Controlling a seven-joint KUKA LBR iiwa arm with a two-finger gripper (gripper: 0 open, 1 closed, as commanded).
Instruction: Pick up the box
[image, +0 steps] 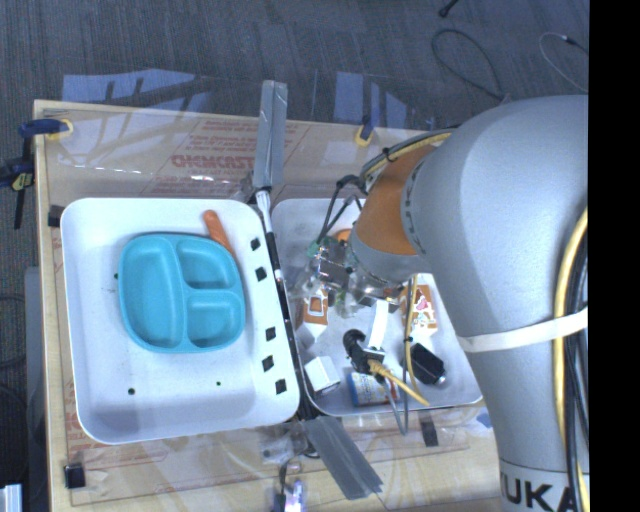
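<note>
**A:** What is the biggest thing here?

**B:** It is the grey arm (510, 250). It covers the 3 o'clock side of the table (150, 140) and bends down over the right bin (298, 232). The left bin (90, 380) carries a blue divided tray (180, 292), and this tray is not our concern.

**A:** And where is the box?

**B:** I take the box (366, 388) to be the blue and white one at about 6 o'clock in the right bin, close to the front wall. Other small packets lie around it (a white one (320, 373) is just beside it, toward 9 o'clock).

**A:** Does the claw have it?

**B:** I think not. The claw (335, 272) hangs over the middle of that bin, toward 12 o'clock from the box and apart from it. Whether the claw is released or clenched, I cannot tell, because the wrist hides it.

**A:** So which step is this?

**B:** In my judgement it is the approach, and the grasp is not yet done. The next move must bring the claw toward 6 o'clock, above the box, and then lower it without catching the neighbours.
</note>
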